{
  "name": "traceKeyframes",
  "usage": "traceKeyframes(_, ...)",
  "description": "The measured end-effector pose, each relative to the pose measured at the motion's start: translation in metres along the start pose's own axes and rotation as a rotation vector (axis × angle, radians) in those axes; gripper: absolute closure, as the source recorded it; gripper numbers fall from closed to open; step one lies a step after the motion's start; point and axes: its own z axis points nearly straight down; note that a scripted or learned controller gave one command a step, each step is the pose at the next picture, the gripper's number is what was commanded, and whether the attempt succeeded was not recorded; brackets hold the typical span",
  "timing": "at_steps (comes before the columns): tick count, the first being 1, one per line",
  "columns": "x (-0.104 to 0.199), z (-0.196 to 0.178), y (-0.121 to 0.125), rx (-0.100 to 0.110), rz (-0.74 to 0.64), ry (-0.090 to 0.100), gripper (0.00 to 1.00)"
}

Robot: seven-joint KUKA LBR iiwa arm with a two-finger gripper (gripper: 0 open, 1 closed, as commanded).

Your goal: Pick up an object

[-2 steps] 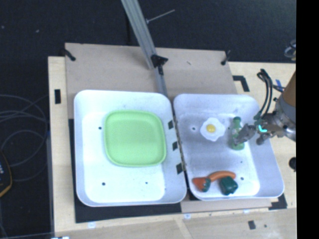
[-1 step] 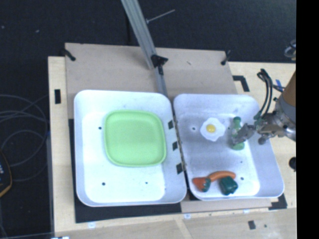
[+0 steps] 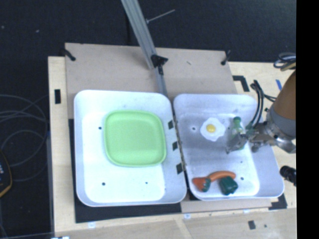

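reaching into the right bin (image 3: 264,180) beside a fried-egg toy (image 3: 212,129)
gripper (image 3: 234,142) is low, just right of the egg, near a small green object (image 3: 236,123); whether it is spread or pinching, i cannot tell. a good grasp should centre on one item and descend straight, well apart from the carrot (image 3: 215,177).

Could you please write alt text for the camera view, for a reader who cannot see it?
The arm's claw is low in the right bin, beside a toy fried egg; a toy carrot and a dark green toy lie near that bin's front edge. The left bin holds a light green square plate.
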Motion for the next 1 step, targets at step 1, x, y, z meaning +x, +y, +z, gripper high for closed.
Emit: traceKeyframes(1,0.0019,0.0592,-0.0081,0.002,0.000,0.001,0.00)
